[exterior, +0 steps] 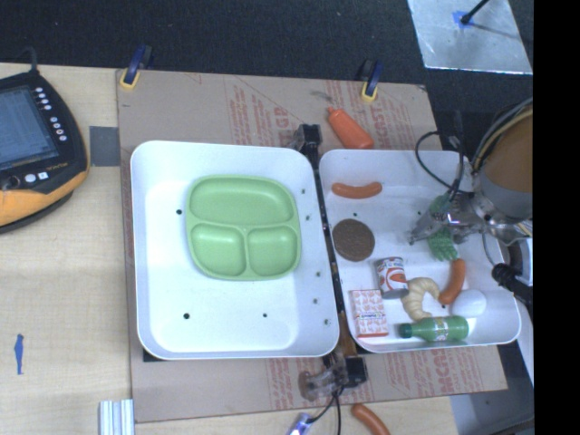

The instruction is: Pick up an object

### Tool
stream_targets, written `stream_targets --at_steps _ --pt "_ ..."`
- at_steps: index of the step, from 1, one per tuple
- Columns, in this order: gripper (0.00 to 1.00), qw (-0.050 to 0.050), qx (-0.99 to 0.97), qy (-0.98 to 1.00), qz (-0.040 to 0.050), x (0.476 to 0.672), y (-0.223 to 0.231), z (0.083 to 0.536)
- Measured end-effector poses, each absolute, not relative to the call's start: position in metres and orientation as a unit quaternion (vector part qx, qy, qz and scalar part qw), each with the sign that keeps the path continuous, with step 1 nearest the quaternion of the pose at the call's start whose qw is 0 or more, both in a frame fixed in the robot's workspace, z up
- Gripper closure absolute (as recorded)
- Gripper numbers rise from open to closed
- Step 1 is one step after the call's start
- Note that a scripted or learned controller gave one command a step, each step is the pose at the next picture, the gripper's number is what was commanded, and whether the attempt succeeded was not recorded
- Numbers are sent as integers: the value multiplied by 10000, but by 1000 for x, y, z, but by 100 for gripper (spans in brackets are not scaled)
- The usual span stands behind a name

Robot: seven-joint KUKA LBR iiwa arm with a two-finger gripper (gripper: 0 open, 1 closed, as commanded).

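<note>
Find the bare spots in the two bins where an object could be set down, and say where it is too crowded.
Free: the left bin's floor around the green divided plate, widest along its near edge. In the right bin, a patch between the sausage and the gripper. Crowded: the near-right corner, where can, croissant, carton and green bottle cluster.

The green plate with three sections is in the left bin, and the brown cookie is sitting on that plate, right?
Not quite. The green plate with three sections is in the left bin, but the brown cookie is not on it. The camera view shows the cookie lying on the floor of the right bin, just below the sausage.
</note>
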State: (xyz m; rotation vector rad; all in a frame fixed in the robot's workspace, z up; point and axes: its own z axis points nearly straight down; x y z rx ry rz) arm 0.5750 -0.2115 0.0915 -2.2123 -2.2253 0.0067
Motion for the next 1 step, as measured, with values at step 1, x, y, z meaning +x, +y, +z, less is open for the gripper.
stream_targets --at_steps 1 --pt "0 -6 -7058 -7085 3 567 -213 197"
